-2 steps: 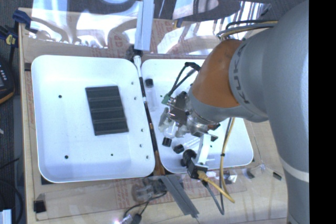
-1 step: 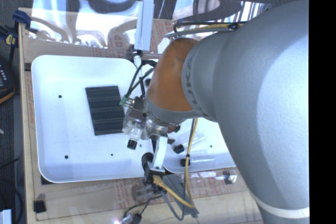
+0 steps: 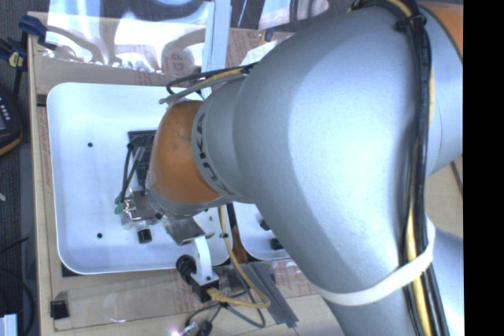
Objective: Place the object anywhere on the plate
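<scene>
The jaws [image 3: 135, 218] sit low in the left bin [image 3: 79, 169], left of frame centre, under the arm's orange band [image 3: 183, 157]. They show as a dark, cluttered knot of metal and wire, and I cannot tell whether they are spread or pressed together, or whether anything lies between them.

The task's object I cannot pick out — no loose item shows on the bare white floor of that bin, so its place is unknown; it may be under the wrist or behind the arm [image 3: 339, 145]. Its weight, stiffness and surface therefore cannot be judged, nor a good place to grip it.

The plate is likewise not made out. The grey arm covers most of the frame's centre and right, hiding nearly all of the right bin [image 3: 256, 248] — just a sliver of white rim shows at lower centre. Clear sheeting glares along the top of the desk [image 3: 94, 303].
</scene>
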Controlling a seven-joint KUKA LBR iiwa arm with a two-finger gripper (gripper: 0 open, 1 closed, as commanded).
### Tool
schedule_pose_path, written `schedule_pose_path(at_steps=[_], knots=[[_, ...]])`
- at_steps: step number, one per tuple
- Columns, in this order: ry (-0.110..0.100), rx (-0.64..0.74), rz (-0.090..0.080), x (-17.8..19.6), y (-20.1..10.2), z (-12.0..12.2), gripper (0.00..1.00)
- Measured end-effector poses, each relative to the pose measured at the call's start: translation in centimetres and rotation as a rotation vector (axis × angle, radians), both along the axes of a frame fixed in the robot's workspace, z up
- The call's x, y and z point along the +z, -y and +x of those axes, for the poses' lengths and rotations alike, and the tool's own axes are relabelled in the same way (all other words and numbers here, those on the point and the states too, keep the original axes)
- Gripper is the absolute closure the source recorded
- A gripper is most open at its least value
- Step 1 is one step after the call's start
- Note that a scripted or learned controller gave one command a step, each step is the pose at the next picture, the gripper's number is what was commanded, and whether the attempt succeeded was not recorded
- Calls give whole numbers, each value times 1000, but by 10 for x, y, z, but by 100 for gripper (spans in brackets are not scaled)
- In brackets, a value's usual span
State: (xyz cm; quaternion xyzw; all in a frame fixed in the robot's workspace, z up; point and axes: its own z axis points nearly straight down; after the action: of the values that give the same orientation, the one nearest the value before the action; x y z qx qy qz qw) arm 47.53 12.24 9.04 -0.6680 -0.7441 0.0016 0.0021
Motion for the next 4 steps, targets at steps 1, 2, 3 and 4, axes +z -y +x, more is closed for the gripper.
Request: schedule_pose_path(at_steps=[1, 2, 3, 4], knots=[[1, -1, 0, 0, 0, 0, 0], [-3, 70, 1, 0, 24, 0, 0], [3, 105, 0, 101, 94, 1, 0], [-2, -59, -2, 5, 4, -1, 0]])
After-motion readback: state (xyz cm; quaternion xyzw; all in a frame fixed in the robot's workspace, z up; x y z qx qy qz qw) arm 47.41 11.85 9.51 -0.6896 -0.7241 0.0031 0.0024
